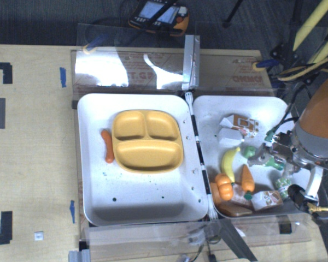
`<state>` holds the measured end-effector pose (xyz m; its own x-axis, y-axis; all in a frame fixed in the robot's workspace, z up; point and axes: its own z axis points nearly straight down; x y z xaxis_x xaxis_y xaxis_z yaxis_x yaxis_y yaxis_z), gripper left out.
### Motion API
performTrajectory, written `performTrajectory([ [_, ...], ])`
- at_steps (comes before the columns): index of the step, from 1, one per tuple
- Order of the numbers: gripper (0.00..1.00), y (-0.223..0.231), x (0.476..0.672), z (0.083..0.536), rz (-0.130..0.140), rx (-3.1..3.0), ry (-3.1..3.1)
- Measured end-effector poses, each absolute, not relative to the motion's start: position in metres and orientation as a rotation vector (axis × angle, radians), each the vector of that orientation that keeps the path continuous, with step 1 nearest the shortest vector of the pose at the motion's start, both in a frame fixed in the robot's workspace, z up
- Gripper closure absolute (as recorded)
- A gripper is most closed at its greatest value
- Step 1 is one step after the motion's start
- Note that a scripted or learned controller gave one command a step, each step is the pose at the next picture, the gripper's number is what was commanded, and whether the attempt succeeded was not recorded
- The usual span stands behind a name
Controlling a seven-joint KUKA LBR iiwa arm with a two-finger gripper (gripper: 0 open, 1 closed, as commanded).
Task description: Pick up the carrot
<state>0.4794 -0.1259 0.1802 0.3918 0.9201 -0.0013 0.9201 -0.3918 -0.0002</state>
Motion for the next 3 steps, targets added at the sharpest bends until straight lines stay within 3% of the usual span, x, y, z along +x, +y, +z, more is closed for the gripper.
performTrajectory([
  [1, 0.00, -0.099, 0.481, 0.086, 0.005, 2.737, 1.539],
  [2, 1.00, -0.100, 0.481, 0.097, 0.007, 2.735, 1.535],
  [3, 1.00, -0.035, 0.503, 0.207, -0.004, 2.697, 1.614],
])
